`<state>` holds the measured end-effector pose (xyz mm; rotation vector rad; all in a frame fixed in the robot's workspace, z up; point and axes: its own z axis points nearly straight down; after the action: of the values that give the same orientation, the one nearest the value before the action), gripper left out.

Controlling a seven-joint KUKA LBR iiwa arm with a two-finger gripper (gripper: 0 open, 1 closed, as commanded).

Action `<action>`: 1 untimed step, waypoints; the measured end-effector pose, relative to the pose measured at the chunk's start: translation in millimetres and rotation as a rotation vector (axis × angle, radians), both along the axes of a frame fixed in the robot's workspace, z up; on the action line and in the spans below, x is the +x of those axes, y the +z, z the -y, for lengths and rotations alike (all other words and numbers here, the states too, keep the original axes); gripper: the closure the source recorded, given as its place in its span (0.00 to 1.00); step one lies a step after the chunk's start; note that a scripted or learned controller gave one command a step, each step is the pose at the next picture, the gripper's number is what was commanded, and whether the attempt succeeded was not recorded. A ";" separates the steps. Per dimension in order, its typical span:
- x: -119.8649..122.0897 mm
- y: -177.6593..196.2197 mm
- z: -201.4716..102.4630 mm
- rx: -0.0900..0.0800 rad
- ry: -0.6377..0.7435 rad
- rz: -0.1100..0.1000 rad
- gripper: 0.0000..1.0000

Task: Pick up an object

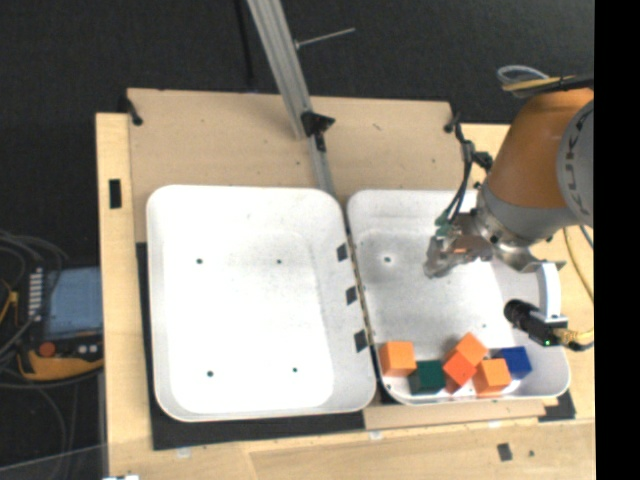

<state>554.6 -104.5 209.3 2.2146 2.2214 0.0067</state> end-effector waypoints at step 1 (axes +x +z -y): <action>-11.7 16.9 -49.9 0.003 0.004 -0.005 1.00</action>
<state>543.0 -54.6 226.2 2.2133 2.2301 0.0049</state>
